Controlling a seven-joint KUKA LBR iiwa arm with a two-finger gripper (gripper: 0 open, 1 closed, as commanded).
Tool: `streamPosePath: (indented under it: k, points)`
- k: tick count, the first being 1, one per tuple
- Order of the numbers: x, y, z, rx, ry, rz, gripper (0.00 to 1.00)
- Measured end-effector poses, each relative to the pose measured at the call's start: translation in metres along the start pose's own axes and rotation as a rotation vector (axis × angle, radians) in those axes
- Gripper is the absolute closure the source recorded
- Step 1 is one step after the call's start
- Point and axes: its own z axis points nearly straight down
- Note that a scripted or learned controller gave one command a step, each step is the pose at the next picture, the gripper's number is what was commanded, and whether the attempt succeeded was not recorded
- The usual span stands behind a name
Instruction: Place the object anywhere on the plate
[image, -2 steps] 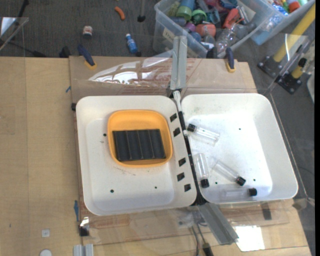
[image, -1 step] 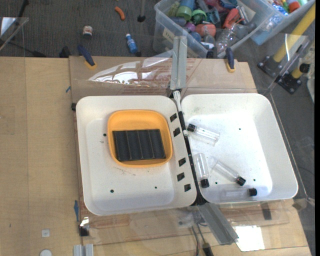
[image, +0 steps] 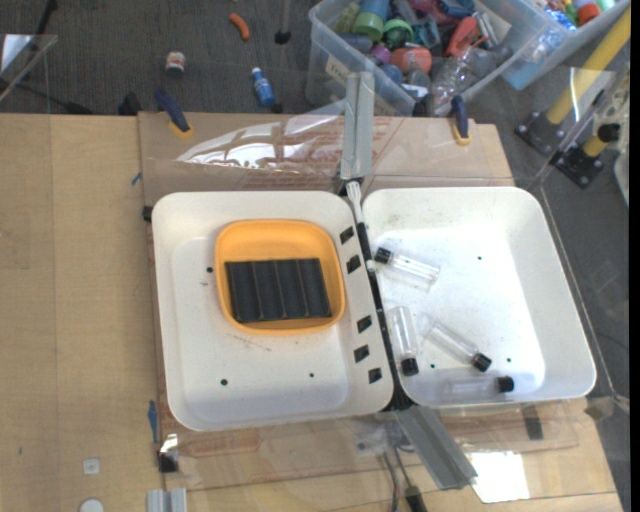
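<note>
Right bin (image: 520, 230): four vials (image: 405, 266); left: one plate (image: 278, 238).

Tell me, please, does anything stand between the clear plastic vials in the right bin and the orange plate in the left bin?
Only the raised divider where the two white bins meet. The clear plastic vials lie right of it, the orange plate left.

A wooden bench (image: 70, 300) fills the lower frame; dark grey carpet (image: 120, 50) lies at twelve o'clock, with a clear toy-filled tub (image: 440, 45) at one o'clock.
</note>
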Motion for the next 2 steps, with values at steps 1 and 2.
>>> streamPosePath:
  k: [1,2]
  points:
    - [0.0003,-0.0005,-0.0001,-0.001,-0.001,-0.244,1.00]
    - [0.0005,-0.0006,0.0001,-0.001,-0.001,-0.545,1.00]
